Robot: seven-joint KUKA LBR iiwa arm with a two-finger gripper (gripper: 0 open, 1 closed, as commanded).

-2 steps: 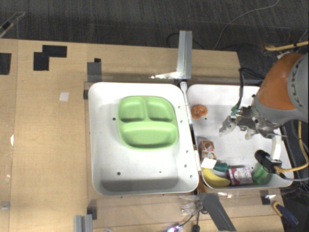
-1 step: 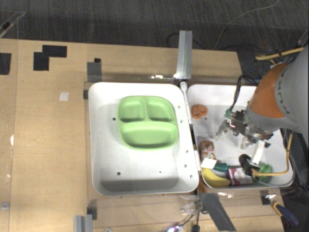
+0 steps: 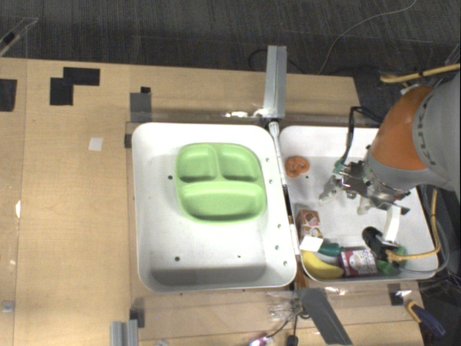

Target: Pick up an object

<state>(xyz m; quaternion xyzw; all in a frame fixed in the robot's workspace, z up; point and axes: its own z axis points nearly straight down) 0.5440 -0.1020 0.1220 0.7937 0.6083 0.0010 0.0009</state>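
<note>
Right bin (image 3: pixel 425 269): jaws (image 3: pixel 344 182) hover mid-bin, spread undetermined, nothing seen between them. Pickable items crowd the near wall: banana (image 3: pixel 320 265), bottle (image 3: pixel 358 260), snack packet (image 3: pixel 309 222); orange ball (image 3: pixel 296 166) apart. Left bin (image 3: pixel 144 215): green tray (image 3: pixel 220 181).

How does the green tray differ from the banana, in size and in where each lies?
The green tray is far bigger than the banana. The tray lies alone in the left bin; the banana is crowded among other things at the right bin's near edge. The tray has three compartments; the banana is one curved piece. Both lie flat.
</note>
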